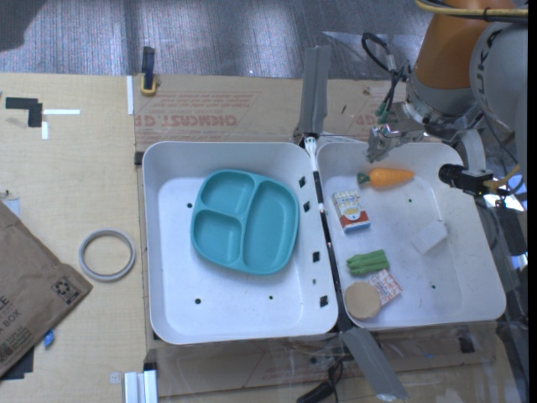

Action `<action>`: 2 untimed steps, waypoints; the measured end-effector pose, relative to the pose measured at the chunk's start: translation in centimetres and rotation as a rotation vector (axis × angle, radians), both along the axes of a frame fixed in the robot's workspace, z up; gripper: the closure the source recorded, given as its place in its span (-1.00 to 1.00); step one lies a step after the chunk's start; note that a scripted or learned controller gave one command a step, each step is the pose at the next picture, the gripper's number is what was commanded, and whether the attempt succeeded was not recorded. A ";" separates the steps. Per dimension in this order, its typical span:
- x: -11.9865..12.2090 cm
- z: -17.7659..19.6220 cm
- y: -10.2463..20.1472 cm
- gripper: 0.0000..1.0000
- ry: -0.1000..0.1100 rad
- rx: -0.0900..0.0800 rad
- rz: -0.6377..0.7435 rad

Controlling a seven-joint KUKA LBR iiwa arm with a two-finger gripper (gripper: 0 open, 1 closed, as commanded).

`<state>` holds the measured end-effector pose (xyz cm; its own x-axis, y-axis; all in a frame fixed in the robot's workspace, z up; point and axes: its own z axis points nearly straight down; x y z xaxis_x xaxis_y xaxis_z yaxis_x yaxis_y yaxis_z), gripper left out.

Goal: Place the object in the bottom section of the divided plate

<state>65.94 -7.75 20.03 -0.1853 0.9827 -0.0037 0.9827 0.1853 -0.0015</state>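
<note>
Camera view: the gripper [379, 143] is seen at the right bin's far edge; whether the jaws are spread cannot be told. Just beside lies the carrot [388, 176], ungrasped. It should be gripped across its middle, then lowered into the divided plate [245, 221].

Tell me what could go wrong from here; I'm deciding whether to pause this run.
1. The end effector hangs by the right white bin's far wall, close to the orange toy carrot; a descent could clip the wall or roll the carrot.
2. The teal divided plastic plate lies tilted in the left white bin, so which section counts as bottom is ambiguous.
</note>
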 end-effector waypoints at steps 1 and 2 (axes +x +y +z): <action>-8.8 -0.6 0.3 1.00 0.002 0.004 -0.285; -3.4 2.6 0.0 1.00 0.000 0.001 -0.520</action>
